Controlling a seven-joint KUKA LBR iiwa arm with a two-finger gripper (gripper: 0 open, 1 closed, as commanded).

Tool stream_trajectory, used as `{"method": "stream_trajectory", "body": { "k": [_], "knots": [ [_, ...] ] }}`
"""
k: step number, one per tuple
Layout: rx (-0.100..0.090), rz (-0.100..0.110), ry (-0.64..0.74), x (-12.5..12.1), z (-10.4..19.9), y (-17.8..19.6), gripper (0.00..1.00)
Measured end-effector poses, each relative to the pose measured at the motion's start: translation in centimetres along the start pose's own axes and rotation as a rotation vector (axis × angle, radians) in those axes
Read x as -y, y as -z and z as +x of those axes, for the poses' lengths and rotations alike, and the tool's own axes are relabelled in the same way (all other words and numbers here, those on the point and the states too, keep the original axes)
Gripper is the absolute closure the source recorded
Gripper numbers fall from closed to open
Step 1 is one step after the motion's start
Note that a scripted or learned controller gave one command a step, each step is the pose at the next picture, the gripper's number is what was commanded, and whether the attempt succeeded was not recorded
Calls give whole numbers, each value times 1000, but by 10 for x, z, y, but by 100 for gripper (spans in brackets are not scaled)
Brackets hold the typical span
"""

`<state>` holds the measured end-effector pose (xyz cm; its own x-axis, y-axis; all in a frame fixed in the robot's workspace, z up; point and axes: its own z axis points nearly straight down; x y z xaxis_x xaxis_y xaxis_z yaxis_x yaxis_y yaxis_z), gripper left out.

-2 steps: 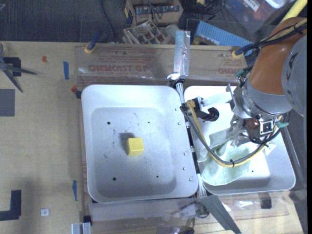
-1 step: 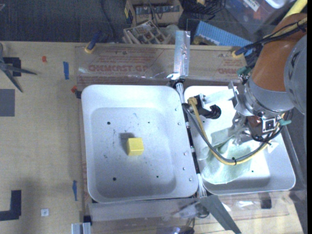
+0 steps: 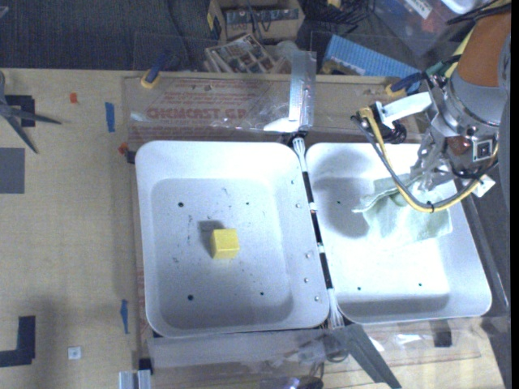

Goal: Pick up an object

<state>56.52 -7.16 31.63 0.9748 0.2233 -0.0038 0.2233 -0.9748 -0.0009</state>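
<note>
A pale wooden bench (image 3: 65, 241) carries two shallow white bins side by side, and behind it lies a dark floor crowded with cables, a wooden crate and a blue ridged panel (image 3: 361, 57). A clear plastic sheet with red lettering (image 3: 207, 108) lies along the far edge of the bins, beside an upright metal bracket (image 3: 302, 91) at the seam between them. The left bin (image 3: 162, 168) holds a small yellow block (image 3: 225, 243), sitting alone near the middle of its floor and casting a short shadow towards the far side. The right bin (image 3: 454, 294) holds a pale green cloth (image 3: 409, 213), crumpled and partly see-through, lying in the far right part of the floor. The arm (image 3: 485, 63), grey with an orange band, comes in from the right above that bin, with yellow cable (image 3: 388, 173) looping down from the wrist and across the cloth. The gripper (image 3: 427, 181) hangs just over the near-right part of the cloth, its thin metal fingers pointing down towards the fabric; whether they are spread or pressed together cannot be told from here, nor whether they touch the cloth. The yellow block is well apart from the gripper, in the other bin.
</note>
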Motion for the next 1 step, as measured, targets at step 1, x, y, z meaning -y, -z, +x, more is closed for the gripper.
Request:
{"method": "stream_trajectory", "body": {
  "k": [1],
  "knots": [
    [0,2,30,-17,-58,-182,100]
  ]
}}
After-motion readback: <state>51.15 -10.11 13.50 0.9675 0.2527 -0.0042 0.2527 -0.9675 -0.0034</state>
